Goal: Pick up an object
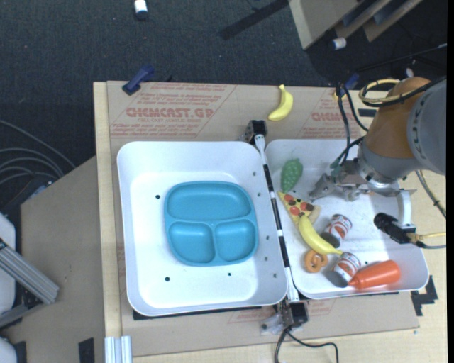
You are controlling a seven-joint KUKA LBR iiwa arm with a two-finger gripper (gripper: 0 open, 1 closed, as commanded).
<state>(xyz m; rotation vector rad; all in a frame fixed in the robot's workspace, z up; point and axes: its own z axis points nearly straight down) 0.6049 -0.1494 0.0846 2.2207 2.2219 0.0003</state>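
The arm (415, 127) is cut off by the right edge and covers the right bin's (415, 273) far right corner. Beneath the arm, the gripper (339, 182) is partly hidden. Beside the carrot (376, 275), one can (345, 267) is partly hidden; its label is illegible.

Dark carpet floor (85, 42) w/ grey cables (28, 163) at left. Bench top = brown printed board (191, 113), blue clamp (137, 80) at its top-left corner. Beige box (340, 18) top right, aluminium rail (28, 273) lower left.

Single fixed camera overhead, slanted down on both bins (135, 213).
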